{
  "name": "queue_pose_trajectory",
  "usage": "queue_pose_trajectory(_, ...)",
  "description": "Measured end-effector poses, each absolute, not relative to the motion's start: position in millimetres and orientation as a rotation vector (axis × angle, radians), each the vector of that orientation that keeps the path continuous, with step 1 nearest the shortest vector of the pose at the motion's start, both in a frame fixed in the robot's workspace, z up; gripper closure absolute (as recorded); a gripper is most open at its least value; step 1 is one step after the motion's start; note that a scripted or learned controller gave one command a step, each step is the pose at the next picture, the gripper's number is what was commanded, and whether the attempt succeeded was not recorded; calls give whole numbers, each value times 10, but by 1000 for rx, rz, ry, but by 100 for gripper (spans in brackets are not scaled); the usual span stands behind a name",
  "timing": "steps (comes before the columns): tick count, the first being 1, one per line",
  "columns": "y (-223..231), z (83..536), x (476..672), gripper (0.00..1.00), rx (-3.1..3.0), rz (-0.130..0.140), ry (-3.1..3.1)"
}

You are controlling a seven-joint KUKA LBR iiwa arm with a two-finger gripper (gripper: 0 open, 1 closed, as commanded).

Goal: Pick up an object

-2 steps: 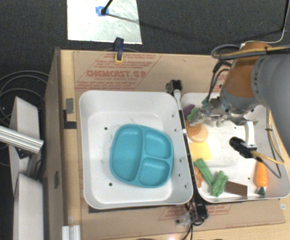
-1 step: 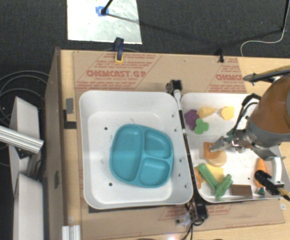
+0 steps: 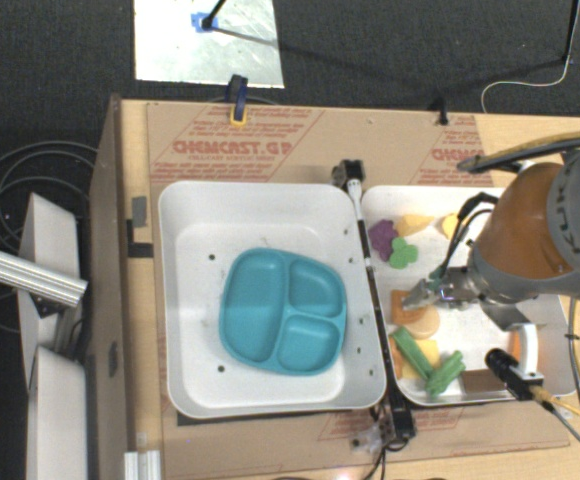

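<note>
Left bin (image 3: 185,268), frame centre: teal divided plate (image 3: 282,311); right bin (image 3: 555,320), lower right: purple piece (image 3: 381,234), green leafy piece (image 3: 403,253), yellow piece (image 3: 416,224), orange pieces (image 3: 417,320), green sticks (image 3: 428,362); gripper (image 3: 432,290) low over the orange pieces, grip state cannot be told.
</note>
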State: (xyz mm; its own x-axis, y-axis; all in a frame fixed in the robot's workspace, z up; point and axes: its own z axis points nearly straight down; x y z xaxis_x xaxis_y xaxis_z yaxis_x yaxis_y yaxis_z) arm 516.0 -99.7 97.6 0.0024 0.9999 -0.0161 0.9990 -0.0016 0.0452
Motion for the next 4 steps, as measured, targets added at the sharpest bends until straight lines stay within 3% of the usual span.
queue_pose_trajectory(1, -984, 1324, 6260, 0, 2202, 15, 2221)
queue_pose_trajectory(2, -907, 825, 6153, 0, 2217, -1, 2227)
queue_pose_trajectory(3, -832, 860, 6652, 0, 2213, -3, 2230)
queue_pose_trajectory(4, -951, 841, 6161, 0, 2223, -3, 2221)
